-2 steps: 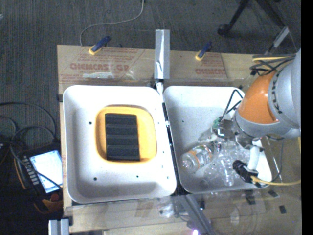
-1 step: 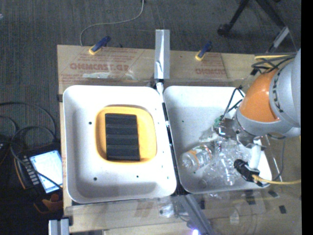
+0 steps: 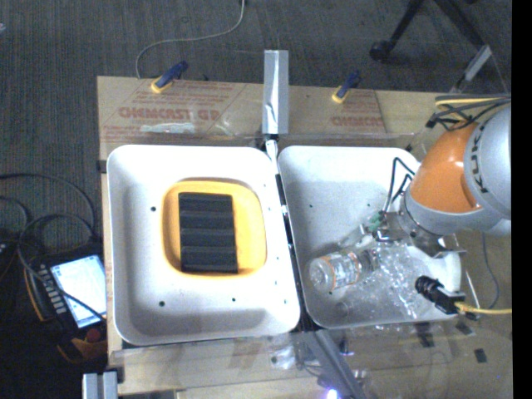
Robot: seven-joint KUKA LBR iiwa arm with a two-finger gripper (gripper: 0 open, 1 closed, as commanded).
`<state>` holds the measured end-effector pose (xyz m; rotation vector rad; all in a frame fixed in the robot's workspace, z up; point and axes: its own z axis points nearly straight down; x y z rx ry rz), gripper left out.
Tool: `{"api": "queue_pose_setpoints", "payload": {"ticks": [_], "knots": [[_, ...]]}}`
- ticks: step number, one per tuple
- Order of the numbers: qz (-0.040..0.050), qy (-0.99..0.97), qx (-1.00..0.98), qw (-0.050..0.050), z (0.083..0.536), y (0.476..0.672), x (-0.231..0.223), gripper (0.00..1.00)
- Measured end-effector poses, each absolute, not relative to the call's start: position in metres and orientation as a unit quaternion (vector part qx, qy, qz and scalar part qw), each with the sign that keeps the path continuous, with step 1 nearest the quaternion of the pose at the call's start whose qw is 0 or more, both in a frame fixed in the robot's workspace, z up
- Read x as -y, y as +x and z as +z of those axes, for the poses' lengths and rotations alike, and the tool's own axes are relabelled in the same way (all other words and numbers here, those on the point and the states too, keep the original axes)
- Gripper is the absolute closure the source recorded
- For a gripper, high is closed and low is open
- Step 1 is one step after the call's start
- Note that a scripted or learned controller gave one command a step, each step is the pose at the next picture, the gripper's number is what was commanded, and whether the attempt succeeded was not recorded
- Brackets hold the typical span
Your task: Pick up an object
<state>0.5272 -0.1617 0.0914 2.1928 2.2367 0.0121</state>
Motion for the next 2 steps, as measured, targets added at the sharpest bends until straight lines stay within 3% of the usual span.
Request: {"api": "queue_pose_setpoints", "payload": {"ticks": [1,2], "knots": [[0.0012,0.719,-0.695,0.0,0.121,0.485,0.116,1.0],[-0.0007,0.663,-0.749,0.0,0.197,0.555,0.117,1.0]]}}
